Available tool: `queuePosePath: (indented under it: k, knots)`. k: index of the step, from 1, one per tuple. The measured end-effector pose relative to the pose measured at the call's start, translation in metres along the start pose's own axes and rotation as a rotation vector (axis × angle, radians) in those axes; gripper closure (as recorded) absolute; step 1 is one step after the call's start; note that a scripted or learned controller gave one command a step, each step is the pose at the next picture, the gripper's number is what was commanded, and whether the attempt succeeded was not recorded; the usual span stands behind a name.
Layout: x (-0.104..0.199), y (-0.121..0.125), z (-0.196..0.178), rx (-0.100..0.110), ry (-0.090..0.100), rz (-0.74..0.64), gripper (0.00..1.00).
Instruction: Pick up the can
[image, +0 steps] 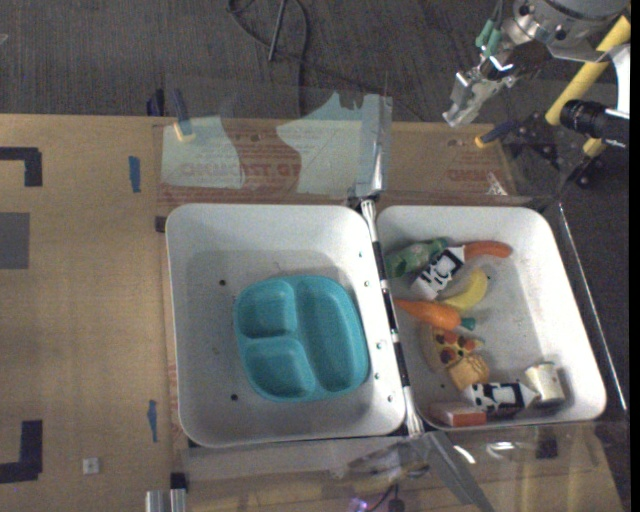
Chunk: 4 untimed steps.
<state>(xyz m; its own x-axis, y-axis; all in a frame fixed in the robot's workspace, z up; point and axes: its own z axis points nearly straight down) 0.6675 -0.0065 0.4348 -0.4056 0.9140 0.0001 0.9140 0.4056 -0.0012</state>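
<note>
Two-finger gripper (470, 97) up at top right, above the bench's far edge, outside both bins; nothing between fingers, gap looks narrow. Small silvery metal can (545, 383) well below gripper and slightly right, lying near the front right corner of the shallow white right bin (575, 300), touching a black-and-white cow-pattern carton (500, 397). Also below gripper in that bin: orange toy carrot (428, 313), yellow banana (468, 291), green toy (412, 257). Down-left of gripper: white left bin (200, 300) holding a teal three-compartment plastic tray (300, 338). Gripper well apart from can.
</note>
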Motion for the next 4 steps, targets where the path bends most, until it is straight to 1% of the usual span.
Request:
queuePosePath:
  k: [1,2,3,4]
  knots:
    - [0.041,0.018,0.000,-0.001,-0.001,0.070,1.00]
    - [0.066,0.029,0.002,-0.002,-0.002,0.186,1.00]
    - [0.094,0.042,0.002,-0.003,-0.001,0.240,1.00]
    - [0.189,0.083,0.006,-0.005,-0.001,0.023,1.00]
